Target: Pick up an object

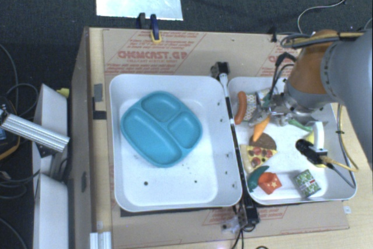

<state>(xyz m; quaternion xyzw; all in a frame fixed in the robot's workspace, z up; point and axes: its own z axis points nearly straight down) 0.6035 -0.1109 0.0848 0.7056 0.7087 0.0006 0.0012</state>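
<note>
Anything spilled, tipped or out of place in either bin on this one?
Nothing stands out. The blue divided plate lies flat, a bit askew, in the left bin. The toy foods, among them the hot dog, carrot and pizza slice, lie loose inside the right bin, none over the rim.

Two bins side by side on the worktop (175, 46). In the left bin (134, 183), a divided plate (161, 128). In the right bin (335, 186): sausage (241, 107) at rear left, carrot (260, 126) just right of it, pizza slice (260, 154) nearer, small carton (306, 182) at front right.
</note>
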